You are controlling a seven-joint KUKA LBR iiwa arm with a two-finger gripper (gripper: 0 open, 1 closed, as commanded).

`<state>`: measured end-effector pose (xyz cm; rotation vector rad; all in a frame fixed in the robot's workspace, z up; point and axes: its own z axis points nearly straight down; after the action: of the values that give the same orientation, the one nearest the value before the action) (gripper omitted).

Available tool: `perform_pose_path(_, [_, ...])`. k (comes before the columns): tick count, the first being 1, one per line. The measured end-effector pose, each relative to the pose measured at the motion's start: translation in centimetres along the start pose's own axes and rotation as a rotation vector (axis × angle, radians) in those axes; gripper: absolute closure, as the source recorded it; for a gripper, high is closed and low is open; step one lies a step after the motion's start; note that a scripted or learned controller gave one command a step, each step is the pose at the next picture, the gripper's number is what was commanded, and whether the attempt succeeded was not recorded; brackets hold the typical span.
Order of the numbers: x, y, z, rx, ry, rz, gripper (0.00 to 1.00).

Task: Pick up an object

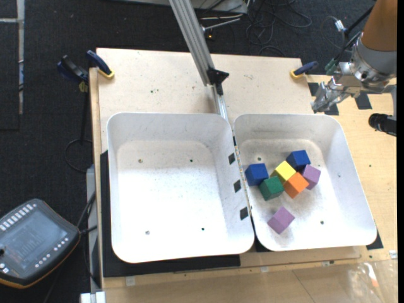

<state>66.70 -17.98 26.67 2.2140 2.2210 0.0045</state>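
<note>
The gripper (325, 100) hovered over the desk (265, 81) just beyond the right bin's (353, 188) far right corner, its grip state impossible to tell, while the cluster of cubes, the blue cube (298, 159) nearest, lay in that bin below and left.

The arm (382, 27) is cut off by the right edge, above the right bin (344, 137). The gripper (324, 101) fingers are too small to tell.
</note>
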Motion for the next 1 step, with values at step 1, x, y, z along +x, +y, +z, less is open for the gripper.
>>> perform_pose_path(1, [4.23,-1.74,1.19,0.008,0.002,-0.002,1.0])
